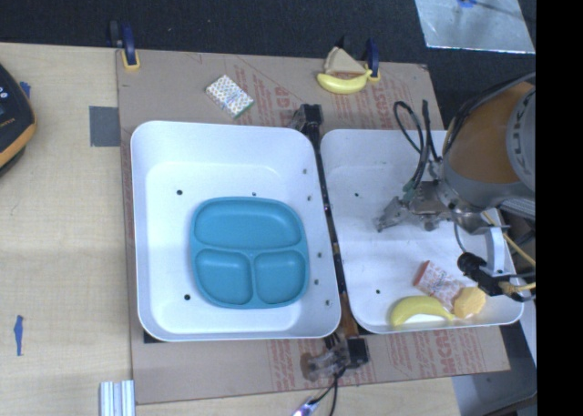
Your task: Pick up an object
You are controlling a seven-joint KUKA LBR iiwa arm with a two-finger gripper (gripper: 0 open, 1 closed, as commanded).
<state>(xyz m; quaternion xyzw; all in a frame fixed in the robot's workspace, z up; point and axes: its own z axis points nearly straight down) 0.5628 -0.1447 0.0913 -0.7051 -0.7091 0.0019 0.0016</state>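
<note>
Over the right bin (364, 177), the pincer (393, 216) hangs low above bare white floor, arm reaching in from the right edge with its orange band (487, 146) up top. Pincer state: fingers look spread, nothing between them, so released and not gripping anything. Task looks early: no object lifted yet as far as I can judge.

Candidates sit in the near right corner of the right bin: a yellow banana (421, 311), a small red-and-white packet (439, 279) just behind it, and a yellow-orange lump (469, 301) beside both. All three are bunched close, touching or nearly so; can't tell exactly. Pincer is apart from that cluster, further back in the bin and toward the divider.

Left bin (155, 187) holds a blue divided plate (248, 251), lying flat, centre of bin. Out on the bench (55, 223) behind the bins: a second banana (342, 82) by a clamp, and a patterned little packet (229, 94).

Left to do, by my read: move to the cluster, descend, close on one item, lift. The crowding may spoil a clean grasp.
</note>
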